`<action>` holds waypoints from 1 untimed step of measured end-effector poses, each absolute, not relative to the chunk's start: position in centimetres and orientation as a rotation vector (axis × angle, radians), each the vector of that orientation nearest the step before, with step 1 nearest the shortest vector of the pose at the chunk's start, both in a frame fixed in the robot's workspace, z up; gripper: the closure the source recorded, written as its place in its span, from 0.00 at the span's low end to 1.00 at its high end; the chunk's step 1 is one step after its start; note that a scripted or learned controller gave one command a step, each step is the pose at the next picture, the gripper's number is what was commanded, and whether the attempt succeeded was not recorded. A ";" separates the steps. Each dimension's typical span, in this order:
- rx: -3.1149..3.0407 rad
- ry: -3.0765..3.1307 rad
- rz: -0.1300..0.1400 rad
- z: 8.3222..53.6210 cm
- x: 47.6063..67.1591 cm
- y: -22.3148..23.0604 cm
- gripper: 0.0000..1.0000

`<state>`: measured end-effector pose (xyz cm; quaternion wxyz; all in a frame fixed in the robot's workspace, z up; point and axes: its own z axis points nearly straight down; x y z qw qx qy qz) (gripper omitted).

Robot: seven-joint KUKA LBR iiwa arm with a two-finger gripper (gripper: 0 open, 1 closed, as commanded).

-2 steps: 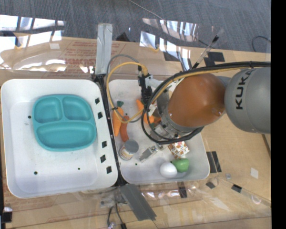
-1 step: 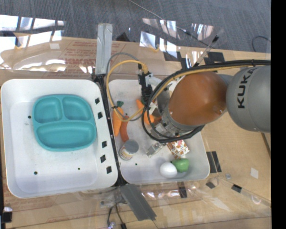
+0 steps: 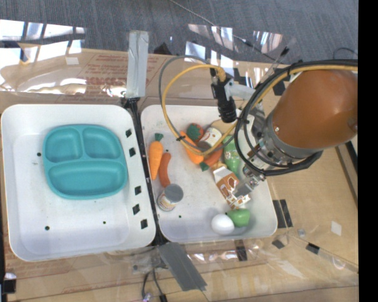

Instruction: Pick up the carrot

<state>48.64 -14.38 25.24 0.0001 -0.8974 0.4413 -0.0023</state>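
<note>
Carrot (image 3: 155,158) in right bin (image 3: 195,228), seemingly untouched

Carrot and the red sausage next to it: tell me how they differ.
The carrot is orange with a green top; the sausage is plain reddish-brown. The carrot tapers to a point, while the sausage has rounded ends. The carrot is closer to the bin's left wall, the sausage to its right. Both lie lengthwise, side by side, in the right bin.

Carrot (image 3: 155,158) in right bin (image 3: 195,231), sectioned tray (image 3: 84,160) in left bin (image 3: 25,231).
</note>
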 end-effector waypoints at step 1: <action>-2.820 1.385 0.002 25.0 48.6 -14.3 0.00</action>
